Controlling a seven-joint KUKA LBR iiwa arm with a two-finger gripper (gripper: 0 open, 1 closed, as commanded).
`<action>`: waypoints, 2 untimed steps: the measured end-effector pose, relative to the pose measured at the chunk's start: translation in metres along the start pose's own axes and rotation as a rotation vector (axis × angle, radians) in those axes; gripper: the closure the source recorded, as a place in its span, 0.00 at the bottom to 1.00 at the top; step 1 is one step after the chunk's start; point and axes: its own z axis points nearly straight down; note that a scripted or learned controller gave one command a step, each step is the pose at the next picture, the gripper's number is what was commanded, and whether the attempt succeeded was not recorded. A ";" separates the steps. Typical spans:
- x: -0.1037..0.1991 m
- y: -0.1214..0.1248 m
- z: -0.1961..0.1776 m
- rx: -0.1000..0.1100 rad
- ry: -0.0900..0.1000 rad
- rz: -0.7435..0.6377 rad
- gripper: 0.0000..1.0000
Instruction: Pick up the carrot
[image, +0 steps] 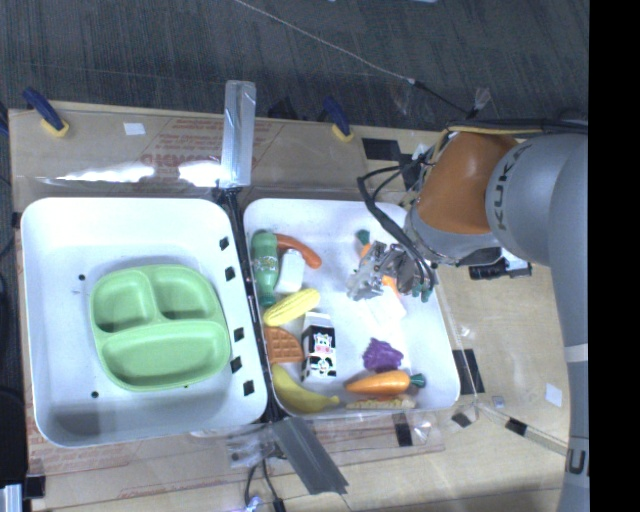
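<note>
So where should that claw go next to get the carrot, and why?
Probably toward the bin's near edge. The gripper hangs over the right bin's upper middle, while the carrot lies apart from it by the near wall, next to the purple piece.

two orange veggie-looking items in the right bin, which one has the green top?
The carrot by the bin's near wall, beside the purple item. The other orange piece, by the green bottle, has none.

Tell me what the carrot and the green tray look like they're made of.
Carrot: likely moulded plastic toy; smooth orange body with a slight sheen and a solid green stub for a top. Green tray: probably matte plastic; uniform pale green, rounded moulded compartments, soft highlights only.
</note>
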 end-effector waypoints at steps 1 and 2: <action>0.052 0.054 -0.047 -0.003 0.003 -0.057 1.00; 0.053 0.052 -0.046 -0.001 0.006 -0.056 0.00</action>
